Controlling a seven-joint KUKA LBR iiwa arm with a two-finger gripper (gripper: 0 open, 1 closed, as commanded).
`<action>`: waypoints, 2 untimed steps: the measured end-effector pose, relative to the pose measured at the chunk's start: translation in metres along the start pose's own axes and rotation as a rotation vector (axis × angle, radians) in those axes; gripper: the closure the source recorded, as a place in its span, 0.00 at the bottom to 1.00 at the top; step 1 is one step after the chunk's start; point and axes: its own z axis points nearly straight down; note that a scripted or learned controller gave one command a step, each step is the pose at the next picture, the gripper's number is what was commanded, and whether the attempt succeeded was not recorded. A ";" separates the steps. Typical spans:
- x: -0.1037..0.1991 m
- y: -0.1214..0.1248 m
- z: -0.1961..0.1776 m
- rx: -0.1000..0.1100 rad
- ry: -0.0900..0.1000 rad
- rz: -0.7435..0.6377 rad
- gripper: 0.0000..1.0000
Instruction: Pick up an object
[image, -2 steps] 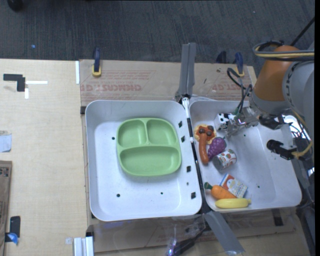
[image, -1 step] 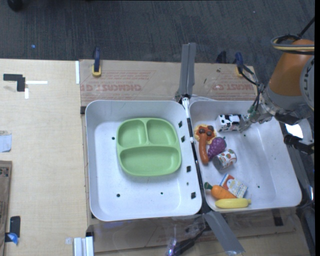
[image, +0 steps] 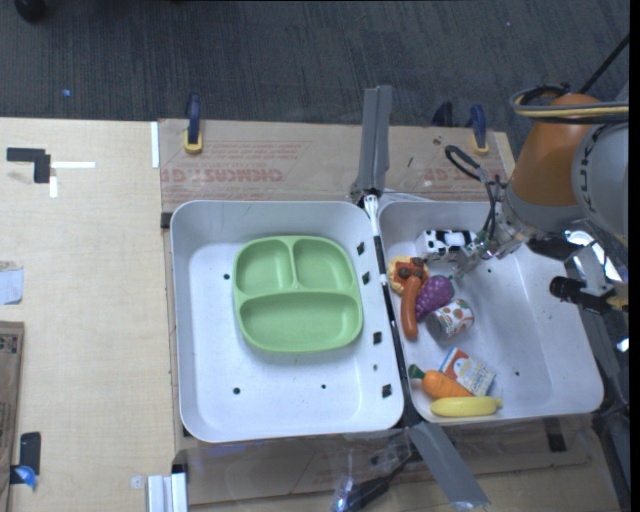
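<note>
The right bin (image: 540, 340) holds several toy foods along its left side. A black-and-white toy cow (image: 445, 240) lies at the back, with a red-orange piece (image: 407, 270) in front of it. Below them are purple grapes (image: 435, 295), an orange sausage (image: 409, 310) and a small can (image: 453, 318). Near the front lie a small carton (image: 472, 373), a carrot (image: 440, 383) and a banana (image: 465, 406). My gripper (image: 468, 257) hangs low just right of the cow and above the grapes. I see nothing held in it.
The left bin (image: 200, 330) holds a green divided plate (image: 298, 293). A metal divider (image: 378, 250) runs between the bins. The arm's grey and orange body (image: 560, 160) stands over the right bin's back right corner. The right bin's right half shows bare white floor.
</note>
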 end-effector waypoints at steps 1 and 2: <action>-0.034 -0.012 -0.039 -0.012 0.003 -0.091 0.00; 0.011 -0.013 0.003 -0.012 0.004 -0.197 0.00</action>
